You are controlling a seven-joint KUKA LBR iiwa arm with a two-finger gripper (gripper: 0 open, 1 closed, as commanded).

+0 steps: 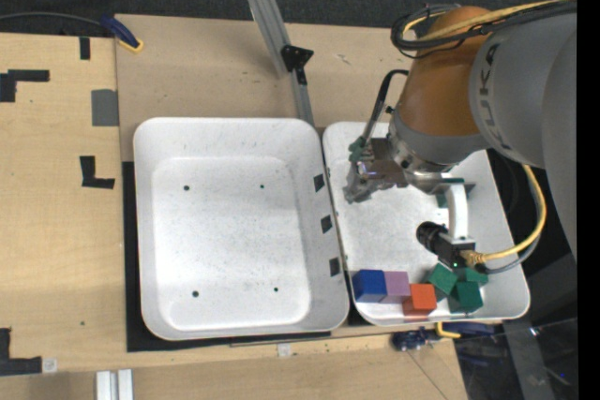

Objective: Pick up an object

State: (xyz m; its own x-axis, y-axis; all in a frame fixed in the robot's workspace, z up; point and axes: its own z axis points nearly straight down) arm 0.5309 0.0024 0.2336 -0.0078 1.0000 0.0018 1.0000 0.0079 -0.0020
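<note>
Tan bench [56, 229] w/ two white bins [234, 136]; fingers [361, 183] state can't tell.

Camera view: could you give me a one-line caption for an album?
Grey-and-orange arm's tool poised in the right white bin, coloured blocks clustered along its near edge.

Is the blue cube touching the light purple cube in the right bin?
Touching: the camera view shows the blue cube pressed against the light purple cube, no gap between.

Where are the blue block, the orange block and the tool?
blue block [370, 285]: camera view, its top face.
orange block [422, 297]: camera view, its top face.
tool [359, 186]: camera view, its tip above the right bin.
</note>
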